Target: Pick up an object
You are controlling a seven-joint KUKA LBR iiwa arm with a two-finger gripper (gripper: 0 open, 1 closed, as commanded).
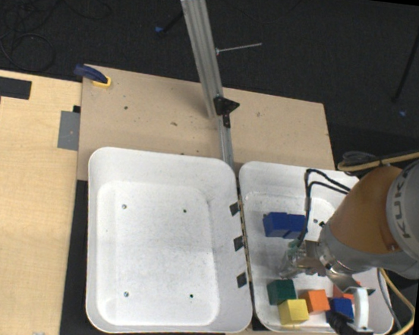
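The gripper [294,260] hangs low in the right bin [269,180]; whether it is clenched or released cannot be told. Blue block [284,224] lies just beyond it; green block [280,291] and yellow block [293,311] just nearer.

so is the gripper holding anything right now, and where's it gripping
Cannot be told: the gripper is low in the right bin between the blue block and green block.

Wooden bench [200,120] (dark floor [76,15] behind)
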